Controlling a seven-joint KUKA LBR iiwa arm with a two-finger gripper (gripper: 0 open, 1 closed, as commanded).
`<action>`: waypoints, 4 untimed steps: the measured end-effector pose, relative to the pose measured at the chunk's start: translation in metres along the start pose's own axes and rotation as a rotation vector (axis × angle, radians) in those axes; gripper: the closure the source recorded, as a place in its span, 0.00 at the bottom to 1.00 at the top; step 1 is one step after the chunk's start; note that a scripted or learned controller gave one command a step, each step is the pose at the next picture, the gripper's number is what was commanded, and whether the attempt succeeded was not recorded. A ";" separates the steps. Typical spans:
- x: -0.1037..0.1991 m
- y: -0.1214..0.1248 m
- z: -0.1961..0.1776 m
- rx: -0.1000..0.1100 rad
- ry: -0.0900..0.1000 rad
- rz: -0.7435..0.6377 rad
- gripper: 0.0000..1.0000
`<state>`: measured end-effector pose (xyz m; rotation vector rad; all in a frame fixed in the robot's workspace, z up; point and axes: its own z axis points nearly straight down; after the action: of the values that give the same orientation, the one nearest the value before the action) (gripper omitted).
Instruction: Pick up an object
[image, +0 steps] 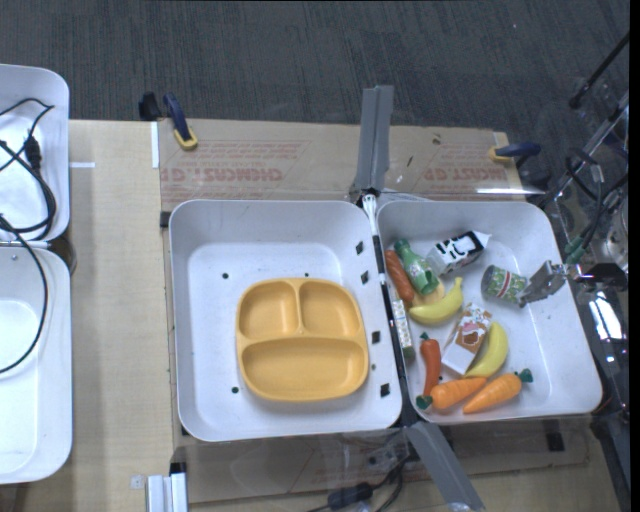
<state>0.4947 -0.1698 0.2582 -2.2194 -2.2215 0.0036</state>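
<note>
Left white bin holds a yellow three-compartment plate, roughly centered. Wooden tabletop under both bins. Flattened cardboard sheet with red print lies behind the bins, flat on the tabletop. Blue clamp at the cardboard's far left corner, another blue clamp at its far right corner. Grey upright post between the bins at the back. White tub at left edge with black cables looping over it. Dark carpet floor beyond.
</note>
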 end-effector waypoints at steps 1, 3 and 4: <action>0.011 0.014 0.128 0.000 0.001 -0.082 0.00; 0.004 -0.002 0.138 -0.041 0.001 -0.241 1.00; 0.004 -0.002 0.139 -0.039 0.000 -0.240 0.00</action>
<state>0.4918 -0.1662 0.1191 -1.9539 -2.4933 -0.0401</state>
